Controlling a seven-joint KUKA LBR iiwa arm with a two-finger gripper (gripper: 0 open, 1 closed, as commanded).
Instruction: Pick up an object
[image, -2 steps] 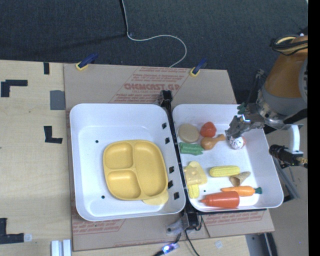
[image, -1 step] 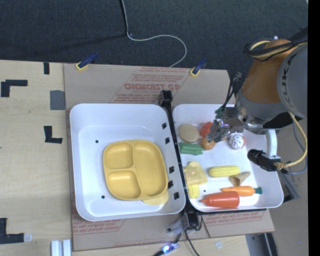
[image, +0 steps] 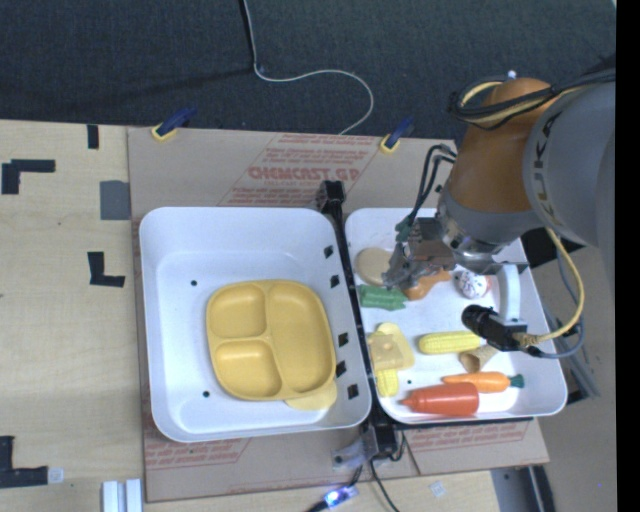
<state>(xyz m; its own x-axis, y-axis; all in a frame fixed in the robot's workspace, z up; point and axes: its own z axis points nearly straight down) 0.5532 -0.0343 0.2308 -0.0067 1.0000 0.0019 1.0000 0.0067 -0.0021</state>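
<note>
Claw | grip state unclear | right bin | cardboard print: mirrored, unreadable

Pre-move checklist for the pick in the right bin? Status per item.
1. Claw over right bin: ok.
2. Claw above a target: ok, it sits by the green piece and tan disc.
3. Finger state: cannot tell.
4. Anything held: cannot tell.
5. Neighbours crowd the target: not ok, an orange piece lies close beside it.
6. Left bin with yellow divided plate apart from the arm: ok.
</note>
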